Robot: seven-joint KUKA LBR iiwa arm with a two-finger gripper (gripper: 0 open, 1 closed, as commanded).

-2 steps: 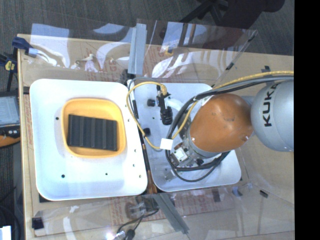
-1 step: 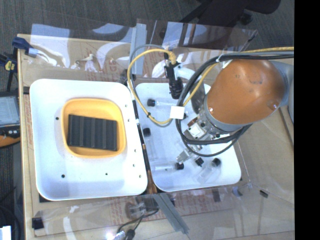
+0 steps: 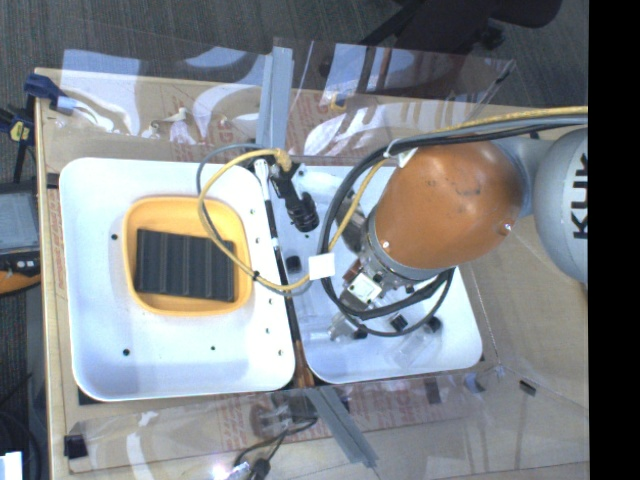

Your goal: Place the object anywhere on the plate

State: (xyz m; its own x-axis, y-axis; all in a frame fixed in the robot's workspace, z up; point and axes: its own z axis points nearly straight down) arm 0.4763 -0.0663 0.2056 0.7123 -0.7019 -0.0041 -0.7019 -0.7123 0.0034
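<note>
A yellow plate point(image 3: 185, 258) with a dark ridged middle lies in the left bin point(image 3: 100, 358), a little left of its centre, with nothing on it. The arm's orange band point(image 3: 445, 203) hangs over the right bin point(image 3: 460, 353) and covers most of its floor. Below the band, the gripper point(image 3: 358, 313) points down near that bin's front left part, wrapped in black cables and white tags. It is to the right of the plate, across the wall between the bins.
A yellow cable point(image 3: 225, 183) loops from the arm over the plate's right edge and the bin divider. A black connector point(image 3: 300, 208) hangs by the divider. Clear plastic sheets stand along the back of the bench.
</note>
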